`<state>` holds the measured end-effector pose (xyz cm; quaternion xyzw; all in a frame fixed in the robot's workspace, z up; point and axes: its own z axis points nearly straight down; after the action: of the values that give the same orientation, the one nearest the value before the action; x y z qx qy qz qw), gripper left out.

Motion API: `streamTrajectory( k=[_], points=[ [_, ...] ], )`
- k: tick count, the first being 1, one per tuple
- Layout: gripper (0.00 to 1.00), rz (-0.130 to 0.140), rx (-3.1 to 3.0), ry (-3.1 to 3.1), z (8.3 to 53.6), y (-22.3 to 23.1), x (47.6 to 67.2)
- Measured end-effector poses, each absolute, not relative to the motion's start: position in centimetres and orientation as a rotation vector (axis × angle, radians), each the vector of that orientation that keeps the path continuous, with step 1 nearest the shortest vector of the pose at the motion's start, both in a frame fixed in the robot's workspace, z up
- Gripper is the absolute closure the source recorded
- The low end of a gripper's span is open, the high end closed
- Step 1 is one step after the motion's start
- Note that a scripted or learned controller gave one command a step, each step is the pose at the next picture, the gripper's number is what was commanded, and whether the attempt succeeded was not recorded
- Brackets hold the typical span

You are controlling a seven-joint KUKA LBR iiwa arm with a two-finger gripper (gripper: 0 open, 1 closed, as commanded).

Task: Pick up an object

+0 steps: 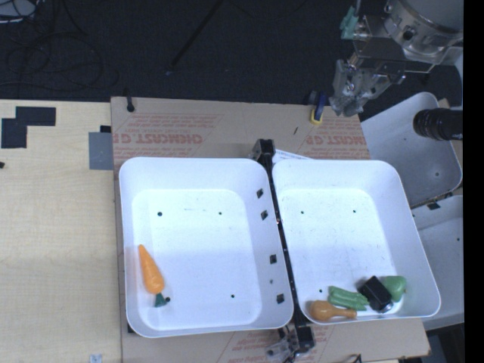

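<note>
The arm's fingers (349,100) hang over the brown cardboard sheet (197,131) beyond the far rim of the right bin (412,225), above no bin and with nothing visibly between them. They blur into one grey metal cluster, so I cannot tell how far apart they stand. Just left of them, a small yellow-and-blue item (318,110) lies on the cardboard. Well toward the camera from the fingers, in the right bin's near corner, four things crowd together: a black block (376,293) lying against a green rounded piece (394,284), a green pod-like toy (348,298) touching the block's left side, and an orange-yellow, perhaps pear-shaped, toy (331,311) at the near wall. Far to the fingers' left and nearer the camera, an orange carrot (150,269) lies in the left bin (128,180) by its left wall.
</note>
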<state>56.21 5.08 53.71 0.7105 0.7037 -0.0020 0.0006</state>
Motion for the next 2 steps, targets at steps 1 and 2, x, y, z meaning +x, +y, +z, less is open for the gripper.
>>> streamTrajectory(
  k=[1,2],
  points=[
    [1.00,-0.015,2.238,2.209,46.1,-13.0,60.8],
    [1.00,-0.006,2.219,2.232,41.2,-5.2,64.5]
  ],
)
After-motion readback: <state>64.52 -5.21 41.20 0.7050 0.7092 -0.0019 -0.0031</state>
